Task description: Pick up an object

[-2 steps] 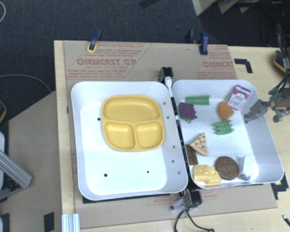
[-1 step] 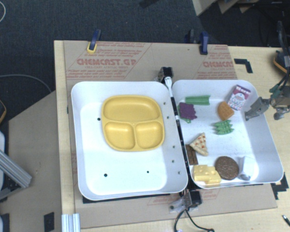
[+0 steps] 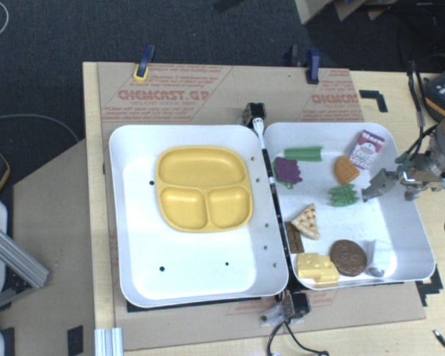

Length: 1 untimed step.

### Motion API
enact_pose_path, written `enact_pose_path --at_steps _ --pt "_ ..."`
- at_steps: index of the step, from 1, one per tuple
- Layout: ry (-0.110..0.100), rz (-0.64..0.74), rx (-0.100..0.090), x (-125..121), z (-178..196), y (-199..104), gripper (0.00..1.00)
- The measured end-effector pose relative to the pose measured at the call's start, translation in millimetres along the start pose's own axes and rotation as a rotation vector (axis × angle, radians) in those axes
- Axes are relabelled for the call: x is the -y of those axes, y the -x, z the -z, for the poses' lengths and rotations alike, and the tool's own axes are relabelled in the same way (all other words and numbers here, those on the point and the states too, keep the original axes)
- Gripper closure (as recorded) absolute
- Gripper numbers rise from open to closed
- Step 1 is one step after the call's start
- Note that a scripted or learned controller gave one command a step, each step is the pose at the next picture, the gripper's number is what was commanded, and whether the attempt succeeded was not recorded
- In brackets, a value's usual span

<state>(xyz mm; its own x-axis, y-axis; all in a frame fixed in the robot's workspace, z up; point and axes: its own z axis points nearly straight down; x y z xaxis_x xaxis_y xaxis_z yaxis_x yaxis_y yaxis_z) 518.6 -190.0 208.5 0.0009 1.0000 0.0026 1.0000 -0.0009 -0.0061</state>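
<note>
The likeliest thing to take is the green leafy toy (image 3: 343,196), lying flat on the floor of the right bin (image 3: 409,232), near its middle and just left of the pincer (image 3: 378,188). It looks like light moulded plastic, stiff and somewhat slick, with a lumpy outline; a grip across its narrow middle should hold better than one on the ragged ends. Just above it sits an orange biscuit-like piece (image 3: 346,170), close enough to get nudged. Further up are a small pink carton (image 3: 364,150), a green bean pod (image 3: 303,154) and a purple grape bunch (image 3: 287,170). Below lie a pizza slice (image 3: 307,220), a brown round cookie (image 3: 348,257) and a yellow cheese block (image 3: 317,268). The pincer hangs low over the bin's right part; whether it is spread or pressed together I cannot tell, and nothing is visibly caught in it. The left bin (image 3: 133,199) holds a yellow divided tray (image 3: 205,188). Both bins rest on the counter (image 3: 104,87).
</note>
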Motion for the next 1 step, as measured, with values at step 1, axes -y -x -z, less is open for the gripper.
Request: enact_pose_path --at_steps 1 --pt "0.002 0.001 0.000 -9.5 -49.6 -4.0 0.00"
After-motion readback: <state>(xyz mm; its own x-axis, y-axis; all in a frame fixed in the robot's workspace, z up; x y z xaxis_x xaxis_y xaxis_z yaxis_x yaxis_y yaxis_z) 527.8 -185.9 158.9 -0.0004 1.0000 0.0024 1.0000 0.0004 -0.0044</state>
